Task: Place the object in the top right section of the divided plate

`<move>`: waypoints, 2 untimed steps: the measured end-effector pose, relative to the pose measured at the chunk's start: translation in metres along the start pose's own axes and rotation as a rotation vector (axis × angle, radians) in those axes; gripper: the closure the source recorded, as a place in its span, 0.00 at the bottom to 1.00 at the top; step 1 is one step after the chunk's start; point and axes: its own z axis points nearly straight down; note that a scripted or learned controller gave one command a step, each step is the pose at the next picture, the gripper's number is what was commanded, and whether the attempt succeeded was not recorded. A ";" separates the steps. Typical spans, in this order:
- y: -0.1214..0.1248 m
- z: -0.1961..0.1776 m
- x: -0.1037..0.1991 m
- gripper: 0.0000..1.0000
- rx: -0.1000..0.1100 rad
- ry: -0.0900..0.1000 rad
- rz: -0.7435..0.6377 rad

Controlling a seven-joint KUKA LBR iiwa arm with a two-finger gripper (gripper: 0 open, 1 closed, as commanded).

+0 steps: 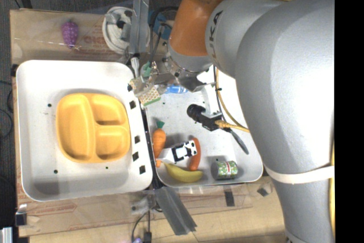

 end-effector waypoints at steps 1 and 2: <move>0.000 0.000 0.000 0.00 0.000 0.000 0.001; -0.053 0.000 0.089 0.00 0.003 0.000 -0.004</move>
